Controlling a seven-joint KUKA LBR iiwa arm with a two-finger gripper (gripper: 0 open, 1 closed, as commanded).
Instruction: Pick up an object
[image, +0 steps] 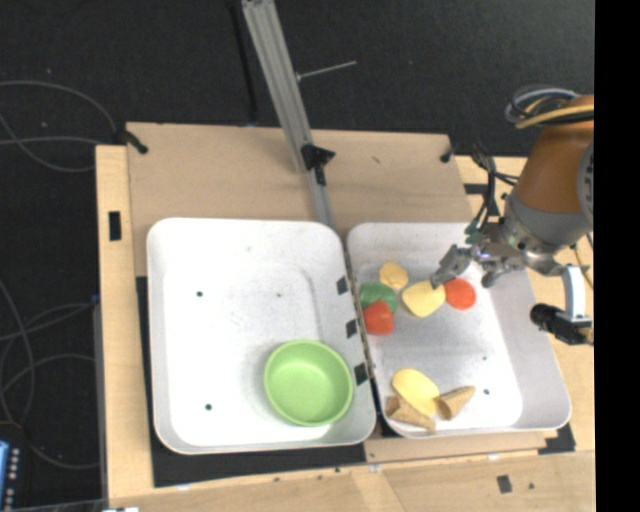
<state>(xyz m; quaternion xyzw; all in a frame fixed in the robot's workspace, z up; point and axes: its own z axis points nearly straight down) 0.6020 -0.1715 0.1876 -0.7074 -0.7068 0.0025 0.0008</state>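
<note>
The right bin holds small toy foods: a yellow piece, a green piece, a red piece, a pale yellow piece and a red-orange ball near its middle. A yellow piece and tan wedges lie by its front wall. My gripper hangs over the bin's back right, just above the red-orange ball, fingers spread open with nothing between them.
A green bowl sits in the front right of the left bin. A grey metal pole slants up from the back of the bench. The orange-banded arm comes in from the right.
</note>
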